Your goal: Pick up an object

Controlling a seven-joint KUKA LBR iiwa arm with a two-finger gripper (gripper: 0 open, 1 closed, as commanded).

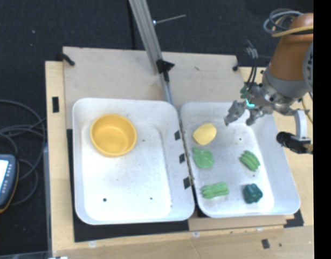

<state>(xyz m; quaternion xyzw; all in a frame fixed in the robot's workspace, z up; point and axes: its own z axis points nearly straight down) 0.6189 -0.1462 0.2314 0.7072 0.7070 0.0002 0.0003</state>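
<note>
From my remote station I look down on the pale wooden desk (57,161), where two shallow white bins sit side by side. Nearest the camera, in the right-hand white bin (281,190), a dark teal-green bell-pepper-shaped toy (252,193) lies at about five o'clock in that bin, with a light green ridged pepper-like toy (215,190) just beside it toward seven o'clock. Farther up, a second bright green ridged toy (250,160) rests at three o'clock, apart from the others, and a rounded green leafy-looking toy (202,158) sits at nine o'clock near the bin's left wall. Just above that one, close to touching it, is a yellow lemon-shaped toy (205,134) at about ten o'clock.

The left-hand white bin (128,193) carries a shallow yellow plastic bowl (113,134), upright, at ten o'clock in that bin.

Farther back, the two-finger gripper (242,115) of the grey arm with its orange band (289,58) hangs over the one o'clock corner of the right bin. I read the jaws as spread wide, with nothing between them; every toy lies in the bin, apart from the fingers. Beyond the bins, a slanted silver aluminium rail (146,28) rises from the dividing line toward twelve o'clock.
</note>
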